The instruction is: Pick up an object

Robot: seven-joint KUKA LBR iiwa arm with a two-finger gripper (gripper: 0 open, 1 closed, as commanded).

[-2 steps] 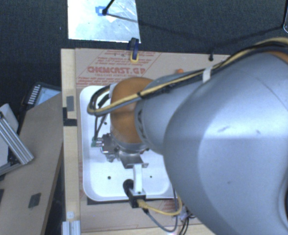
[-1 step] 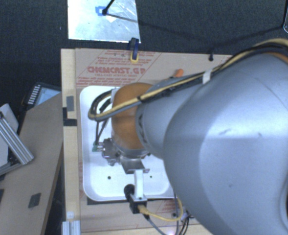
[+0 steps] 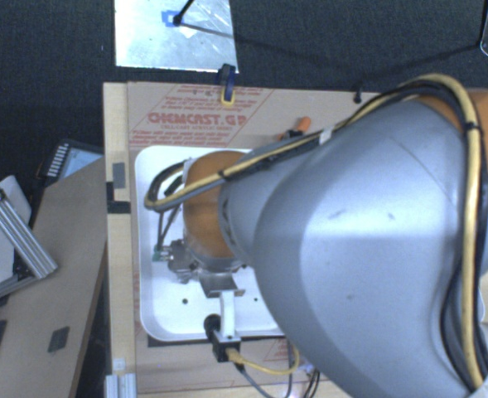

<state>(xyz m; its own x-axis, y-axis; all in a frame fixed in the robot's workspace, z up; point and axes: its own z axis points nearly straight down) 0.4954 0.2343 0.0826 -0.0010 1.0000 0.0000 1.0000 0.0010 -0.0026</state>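
Jaws sit hidden beneath the wrist [image 3: 204, 259]: released or clenched, I cannot tell. Any object is covered too. The wrist is low over the white bin [image 3: 155, 326], whose bare floor shows at 7 o'clock. This is probably the grasp step. Next comes a straight lift.

Bare bin floor [image 3: 165, 312] beside the arm [image 3: 351, 247]

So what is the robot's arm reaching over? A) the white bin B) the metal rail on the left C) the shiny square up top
A: the arm stretches in from the right across the bin, with its orange band above the bin's white floor.
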